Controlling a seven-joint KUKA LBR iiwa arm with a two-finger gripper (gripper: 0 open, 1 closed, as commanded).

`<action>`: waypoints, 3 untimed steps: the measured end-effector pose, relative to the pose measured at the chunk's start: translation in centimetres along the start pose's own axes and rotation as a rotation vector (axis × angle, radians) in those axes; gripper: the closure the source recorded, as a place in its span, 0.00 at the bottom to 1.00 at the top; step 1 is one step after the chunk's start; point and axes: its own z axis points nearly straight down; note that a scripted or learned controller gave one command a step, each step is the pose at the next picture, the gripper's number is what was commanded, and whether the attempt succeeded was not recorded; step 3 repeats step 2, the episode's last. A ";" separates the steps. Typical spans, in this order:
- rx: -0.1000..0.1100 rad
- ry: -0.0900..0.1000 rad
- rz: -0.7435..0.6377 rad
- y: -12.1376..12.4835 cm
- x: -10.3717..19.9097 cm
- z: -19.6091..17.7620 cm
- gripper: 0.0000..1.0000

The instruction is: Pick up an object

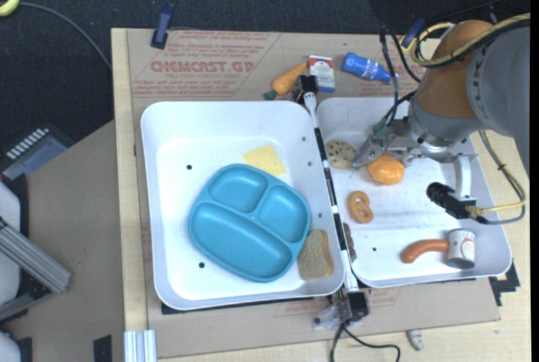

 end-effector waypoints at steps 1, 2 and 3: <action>-0.003 -0.001 0.001 0.1 0.0 -1.1 1.00; -0.001 0.000 -0.001 -4.8 6.4 -10.0 1.00; -0.001 0.000 -0.001 -4.8 6.4 -10.0 1.00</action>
